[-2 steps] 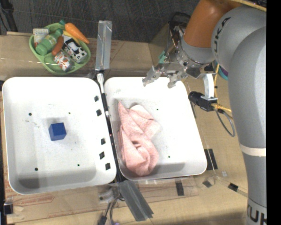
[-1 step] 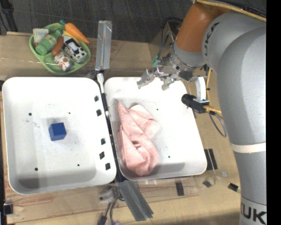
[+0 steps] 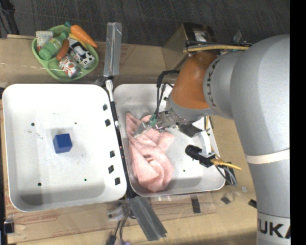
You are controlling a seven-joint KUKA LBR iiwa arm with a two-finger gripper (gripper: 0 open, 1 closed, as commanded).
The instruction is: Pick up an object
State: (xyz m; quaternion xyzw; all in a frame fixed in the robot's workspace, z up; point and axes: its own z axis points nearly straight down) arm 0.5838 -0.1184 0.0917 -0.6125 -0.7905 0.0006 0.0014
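Tool (image 3: 152, 122) hangs low in the bin on the view's right (image 3: 143, 97), at the upper end of a pink cloth (image 3: 150, 160). It is touching the fabric or just above it. Whether it is open or closed, I cannot tell, since the wrist and the bunched fabric hide that part, and nothing shows the cloth as gripped.

The grey arm (image 3: 245, 101) comes in from the right and bends down over that bin, with its orange band (image 3: 191, 83) just above the tool.

The pink cloth lies crumpled along the left half of this bin, close to the wall that divides the two bins. It runs from near the bin's middle down to its near edge, and its thickest folds are at the lower end. The bin floor to the right of the cloth is bare white.

The other bin (image 3: 51, 106) sits just beside the first, on the left. It holds a small blue cube (image 3: 62, 143), resting flat on the floor a little left of centre, well apart from the cloth and the tool.

Beyond the left bin, on the brown surface (image 3: 15, 60), stands a green bowl (image 3: 47, 68) heaped with small toy foods, with an orange carrot (image 3: 83, 34) lying across its top edge.
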